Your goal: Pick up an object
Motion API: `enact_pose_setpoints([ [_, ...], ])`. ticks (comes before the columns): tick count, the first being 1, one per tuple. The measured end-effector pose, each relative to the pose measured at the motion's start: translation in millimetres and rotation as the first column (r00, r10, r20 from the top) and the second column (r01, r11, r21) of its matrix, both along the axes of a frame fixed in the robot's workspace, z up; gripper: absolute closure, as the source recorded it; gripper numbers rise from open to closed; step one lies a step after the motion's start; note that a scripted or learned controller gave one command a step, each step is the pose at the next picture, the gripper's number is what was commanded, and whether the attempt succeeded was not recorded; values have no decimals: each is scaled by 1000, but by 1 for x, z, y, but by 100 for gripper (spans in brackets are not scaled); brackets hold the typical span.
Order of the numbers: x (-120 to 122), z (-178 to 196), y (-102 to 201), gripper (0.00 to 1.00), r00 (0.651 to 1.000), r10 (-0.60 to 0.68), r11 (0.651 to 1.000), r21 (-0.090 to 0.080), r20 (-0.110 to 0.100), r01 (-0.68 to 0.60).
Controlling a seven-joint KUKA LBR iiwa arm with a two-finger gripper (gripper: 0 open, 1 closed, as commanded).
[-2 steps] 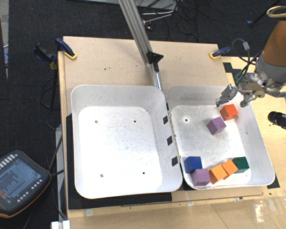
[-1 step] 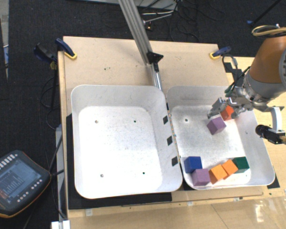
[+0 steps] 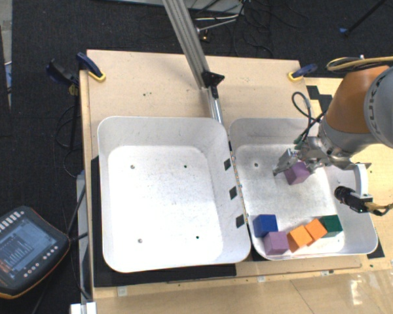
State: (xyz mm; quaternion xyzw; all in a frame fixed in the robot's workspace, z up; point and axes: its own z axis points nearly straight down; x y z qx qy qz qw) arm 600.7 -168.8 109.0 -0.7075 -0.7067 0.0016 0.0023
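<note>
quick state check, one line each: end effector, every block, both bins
end effector: low over the right bin, shut on the purple block
purple block: between the fingers, tilted
blue block: resting in right bin, near edge
second purple block: resting beside the orange one
orange block: resting, between purple and green
green block: resting beside the orange one
right bin: holds all blocks
left bin: bare white floor

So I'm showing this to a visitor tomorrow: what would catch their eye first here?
Probably the grey arm with its orange band reaching in from the right, its two-finger gripper closed around a small purple block over the right white bin. Next, the row of blue, purple, orange and green blocks along that bin's near edge.
</note>
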Motion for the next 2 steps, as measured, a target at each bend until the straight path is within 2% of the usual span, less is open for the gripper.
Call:
enact_pose_setpoints([
  [1,2,14,-1,100,1000,0,1000,-1,7,0],
  [2,0,76,-5,100,1000,0,1000,-3,12,0],
])
